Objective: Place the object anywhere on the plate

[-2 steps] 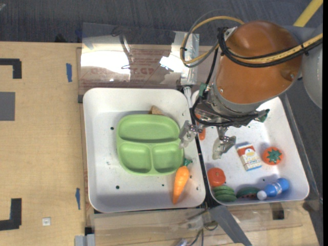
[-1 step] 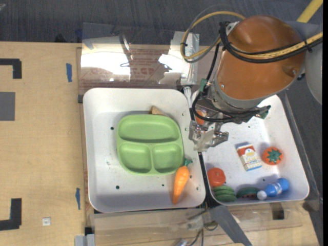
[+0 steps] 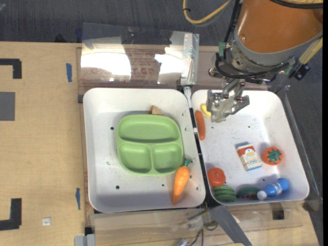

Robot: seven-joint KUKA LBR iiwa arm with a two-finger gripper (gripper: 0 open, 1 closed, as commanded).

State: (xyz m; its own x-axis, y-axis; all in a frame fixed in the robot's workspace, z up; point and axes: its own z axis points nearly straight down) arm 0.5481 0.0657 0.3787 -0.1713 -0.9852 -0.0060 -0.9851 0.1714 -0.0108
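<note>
Claw [image 3: 225, 106] hanging over the right bin [image 3: 294, 132], can't tell if it's open.
Green plate [image 3: 149, 143] sits in the left bin [image 3: 97, 137]; carrot [image 3: 180, 182] lies just beside its lower-right corner.

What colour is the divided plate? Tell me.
Light green, seen in the camera view: the divided plate in the left bin.

Green plate [image 3: 149, 143], orange carrot [image 3: 180, 183], white bins [image 3: 97, 137], red-white carton [image 3: 248, 157], blue bottle [image 3: 273, 188].

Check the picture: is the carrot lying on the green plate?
No. The carrot lies on the left bin's floor, beside the green plate's lower right corner.
</note>
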